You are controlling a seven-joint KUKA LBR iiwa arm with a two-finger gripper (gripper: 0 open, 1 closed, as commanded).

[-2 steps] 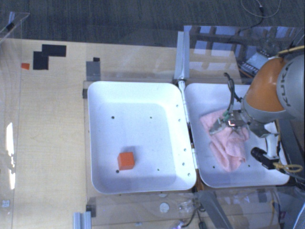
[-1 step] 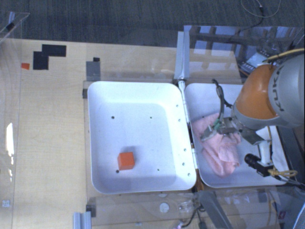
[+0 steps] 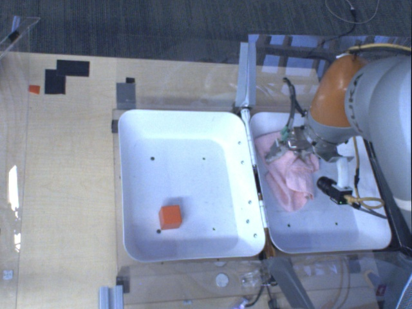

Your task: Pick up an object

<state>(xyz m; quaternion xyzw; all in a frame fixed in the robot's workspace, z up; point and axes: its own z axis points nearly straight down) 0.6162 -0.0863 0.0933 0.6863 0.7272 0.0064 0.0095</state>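
A crumpled pink cloth [image 3: 291, 180] lies in the left half of the right bin [image 3: 335, 234]. My gripper [image 3: 288, 145] is low over the cloth's upper end, at or very near the fabric, and the wrist hides where they meet. A small orange cube [image 3: 170, 217] sits in the lower left part of the left bin [image 3: 187, 120], far from the gripper.
The grey arm with its orange band [image 3: 331, 102] covers the upper right of the right bin. A black connector with a yellow cable [image 3: 335, 192] hangs beside the cloth. A metal divider [image 3: 255, 172] separates the bins. Black marks [image 3: 64, 74] lie on the bench at the far left.
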